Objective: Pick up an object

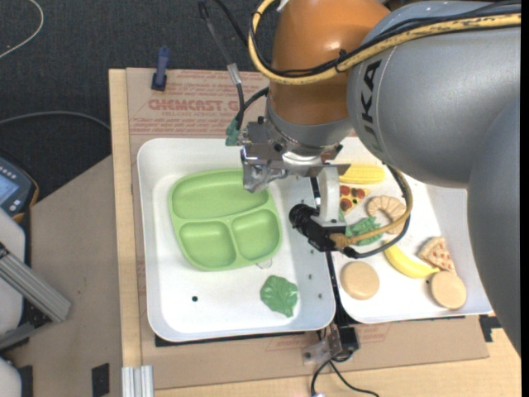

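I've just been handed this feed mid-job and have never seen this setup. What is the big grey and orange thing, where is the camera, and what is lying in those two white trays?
The big grey and orange shape is a robot arm, reaching in from the right. The camera is fixed above the bench and looks down at a slant.

At the arm's end is its tool, which sits low over the upper right corner of a green divided plate. I see nothing gripped in it.

That plate lies in the left bin, along with a green leafy toy piece near the front.

The right bin holds toy food: corn, a banana, a pizza slice, two round tan pieces and a few more I can't name.
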`<state>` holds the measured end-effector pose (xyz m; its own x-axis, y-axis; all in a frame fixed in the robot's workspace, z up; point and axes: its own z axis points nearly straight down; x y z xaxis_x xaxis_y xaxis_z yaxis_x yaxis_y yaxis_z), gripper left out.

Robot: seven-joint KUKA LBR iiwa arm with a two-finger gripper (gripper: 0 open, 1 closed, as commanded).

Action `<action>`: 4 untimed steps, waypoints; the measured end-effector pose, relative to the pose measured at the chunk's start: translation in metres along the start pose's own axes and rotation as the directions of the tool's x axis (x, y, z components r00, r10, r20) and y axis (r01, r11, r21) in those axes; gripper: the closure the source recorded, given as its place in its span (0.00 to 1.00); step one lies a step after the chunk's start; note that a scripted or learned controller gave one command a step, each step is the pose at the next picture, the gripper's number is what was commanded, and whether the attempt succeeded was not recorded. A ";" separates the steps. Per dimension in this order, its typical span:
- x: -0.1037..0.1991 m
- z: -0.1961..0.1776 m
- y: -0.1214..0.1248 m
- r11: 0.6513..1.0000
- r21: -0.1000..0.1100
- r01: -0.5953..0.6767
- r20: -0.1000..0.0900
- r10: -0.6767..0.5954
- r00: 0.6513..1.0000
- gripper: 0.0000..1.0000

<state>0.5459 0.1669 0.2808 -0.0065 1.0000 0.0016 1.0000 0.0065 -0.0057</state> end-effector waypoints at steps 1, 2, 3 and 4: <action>0.063 -0.041 -0.045 1.000 -0.008 0.003 -0.002 -0.003 1.000 1.00; 0.048 -0.265 -0.027 1.000 -0.026 -0.006 -0.007 0.006 1.000 1.00; 0.008 -0.255 -0.070 1.000 -0.003 -0.009 0.002 0.009 1.000 1.00; 0.026 -0.129 -0.069 1.000 0.008 -0.006 0.007 0.006 1.000 1.00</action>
<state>0.4778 0.1922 0.4100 -0.0003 1.0000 -0.0057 0.9999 0.0002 -0.0141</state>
